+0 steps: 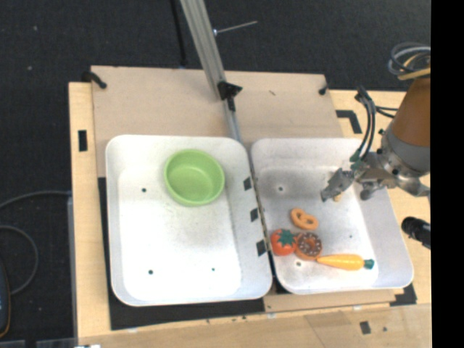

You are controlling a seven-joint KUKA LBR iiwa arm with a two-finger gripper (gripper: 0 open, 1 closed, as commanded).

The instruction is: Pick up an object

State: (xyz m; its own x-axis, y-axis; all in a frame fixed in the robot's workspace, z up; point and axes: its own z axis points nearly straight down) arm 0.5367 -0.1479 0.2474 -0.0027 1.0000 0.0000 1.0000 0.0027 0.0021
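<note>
Two shallow white bins are seen side by side on the tabletop. In the left bin, a green bowl is placed upright toward the far side. In the right bin, four small objects are grouped near the front: a pretzel-shaped piece, a red tomato-like toy close to the bin's left wall, a dark round donut just beside it, and an orange carrot laid flat along the front. The gripper is held above the right bin's far half, well apart from these objects; nothing is seen between its fingers, and their spread cannot be told.
</note>
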